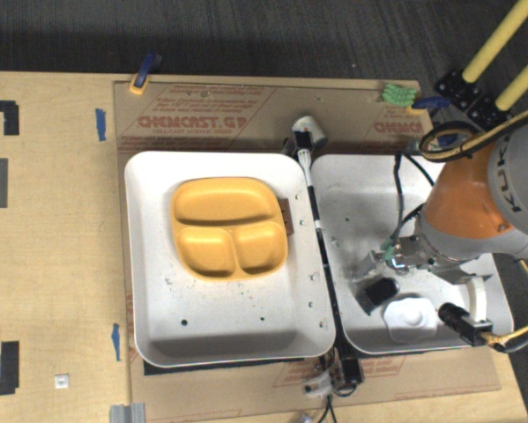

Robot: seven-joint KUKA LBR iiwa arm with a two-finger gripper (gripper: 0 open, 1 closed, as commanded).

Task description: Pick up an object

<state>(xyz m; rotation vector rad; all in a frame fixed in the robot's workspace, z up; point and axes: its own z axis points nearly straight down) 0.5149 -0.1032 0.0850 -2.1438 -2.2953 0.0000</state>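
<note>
gripper low in right bin, grasp not yet sure

the gripper hangs over the right bin; i cannot tell its state. the yellow tray lies in the left bin. better to center on one object before closing.

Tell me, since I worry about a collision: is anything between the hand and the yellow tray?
Yes. The hand sits low in the right bin; the yellow tray lies in the left bin. The bins' adjoining rims stand between them.

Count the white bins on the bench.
2. The left bin holds a yellow tray; the right bin sits beside it, under the arm.
</note>
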